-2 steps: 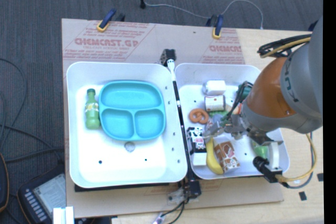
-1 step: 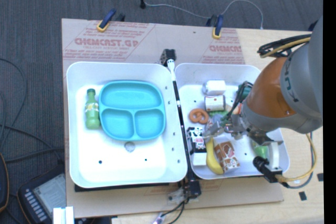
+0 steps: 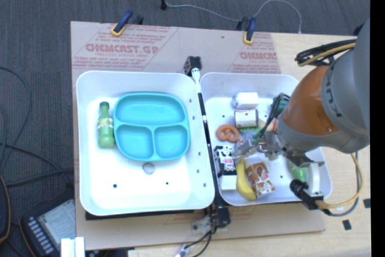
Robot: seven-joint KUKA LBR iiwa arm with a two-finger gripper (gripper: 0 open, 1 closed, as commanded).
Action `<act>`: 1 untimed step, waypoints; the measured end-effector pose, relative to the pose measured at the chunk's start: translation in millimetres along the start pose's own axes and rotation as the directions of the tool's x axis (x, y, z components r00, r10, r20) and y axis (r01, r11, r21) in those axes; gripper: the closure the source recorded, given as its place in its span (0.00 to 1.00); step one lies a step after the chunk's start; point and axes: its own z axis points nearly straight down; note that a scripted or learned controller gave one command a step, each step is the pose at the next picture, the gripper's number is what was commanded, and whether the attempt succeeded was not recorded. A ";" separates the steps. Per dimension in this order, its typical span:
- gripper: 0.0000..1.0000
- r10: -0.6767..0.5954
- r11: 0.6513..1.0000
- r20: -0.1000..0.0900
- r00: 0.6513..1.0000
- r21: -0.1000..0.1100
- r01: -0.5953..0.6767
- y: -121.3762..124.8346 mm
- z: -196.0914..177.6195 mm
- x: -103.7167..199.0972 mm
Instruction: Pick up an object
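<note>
Camera view has my jaws (image 3: 251, 144) low in the right white plastic bin (image 3: 313, 82), over a yellow banana (image 3: 242, 180) and a brown snack packet (image 3: 260, 178), beside a small brown pretzel (image 3: 227, 133). Whether my jaws are parted or closed, I cannot tell. A light-blue divided plastic tray (image 3: 151, 127) and a green bottle (image 3: 106, 125) lie in the left white bin (image 3: 138, 201).

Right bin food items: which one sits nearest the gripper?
The pretzel, just left of the gripper. The banana and the brown snack packet lie lower, toward the bin's near wall; the white box lies higher up.
</note>
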 end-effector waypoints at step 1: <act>0.00 0.000 1.000 0.000 1.000 0.000 0.000 0.0 0.0 0.0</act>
